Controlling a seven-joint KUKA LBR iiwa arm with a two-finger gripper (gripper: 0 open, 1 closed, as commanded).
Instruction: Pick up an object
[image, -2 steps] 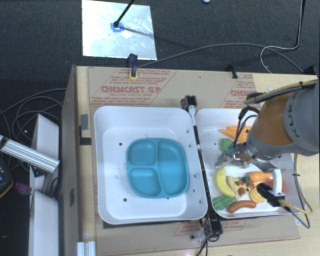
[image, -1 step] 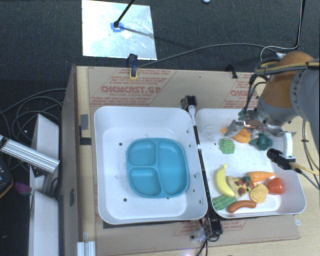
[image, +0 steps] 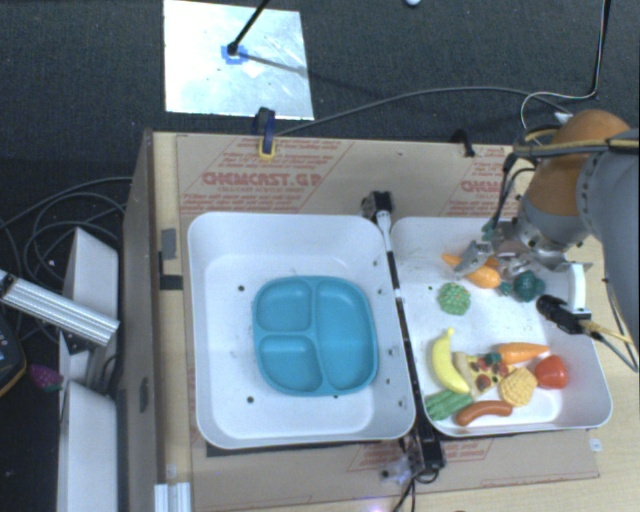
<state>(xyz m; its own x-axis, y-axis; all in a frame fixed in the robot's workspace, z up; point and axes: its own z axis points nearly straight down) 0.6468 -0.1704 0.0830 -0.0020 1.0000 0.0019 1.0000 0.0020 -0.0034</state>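
In the right bin's far corner, the claw is lowered among the toy food, by an orange piece and a dark teal one; whether anything is gripped cannot be told. Nearer lie a green toy, banana and tomato, probably scattered as grasp targets. On the counter's sheet, "CHEMCAST GP" is printed.

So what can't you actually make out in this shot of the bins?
- Gripper, camera view: too small and cluttered to tell whether it grips the orange toy.
- Teal object: partly under the wrist, identity unclear.
- Arm: cut off by the right edge.
- Pizza slice: toppings too small.
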